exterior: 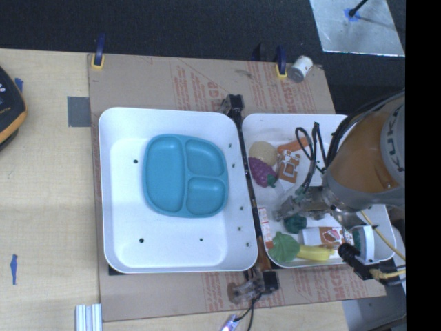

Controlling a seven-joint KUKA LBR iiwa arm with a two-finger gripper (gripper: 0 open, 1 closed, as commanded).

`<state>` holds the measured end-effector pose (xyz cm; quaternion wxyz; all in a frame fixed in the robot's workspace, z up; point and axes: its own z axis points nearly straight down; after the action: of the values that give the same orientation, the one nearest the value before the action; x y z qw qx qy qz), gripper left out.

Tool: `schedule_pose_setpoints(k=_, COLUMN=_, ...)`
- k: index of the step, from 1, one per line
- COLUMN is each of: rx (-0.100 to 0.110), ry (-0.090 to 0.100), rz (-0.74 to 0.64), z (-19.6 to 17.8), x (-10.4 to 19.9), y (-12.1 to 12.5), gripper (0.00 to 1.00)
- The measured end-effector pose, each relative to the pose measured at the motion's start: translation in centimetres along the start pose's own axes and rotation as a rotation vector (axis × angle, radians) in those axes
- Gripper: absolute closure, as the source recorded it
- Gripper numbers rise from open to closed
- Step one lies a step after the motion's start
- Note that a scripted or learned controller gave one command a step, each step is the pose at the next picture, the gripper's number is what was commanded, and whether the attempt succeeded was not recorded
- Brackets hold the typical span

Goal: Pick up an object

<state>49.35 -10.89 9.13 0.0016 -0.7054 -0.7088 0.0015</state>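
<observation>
My gripper (295, 208) reaches down into the right bin (265, 126) from the right, in the middle of its pile of toys. Just below it lies a small dark teal object (296, 223), close to or touching it; I cannot tell which. A purple grape bunch (262, 172) and a beige round piece (262, 151) lie to its upper left. An orange-and-white box (289, 163) is above it. Toward the front edge sit a green leafy toy (283, 246), a yellow banana (318, 254) and a white-and-red packet (324, 236). The arm hides the bin's right part.
The left bin (117, 240) holds a blue divided plate (185, 175). Black cables (311, 147) loop off the wrist above the right bin. A white cylinder on the arm (363, 241) hangs over the front right corner. Clamps (234, 104) sit between the bins.
</observation>
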Motion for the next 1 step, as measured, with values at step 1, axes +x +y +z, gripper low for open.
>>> schedule_pose_setpoints(k=1, rx=0.000, ry=0.000, rz=-0.004, z=-1.03, x=0.00, y=0.06, gripper=1.00)
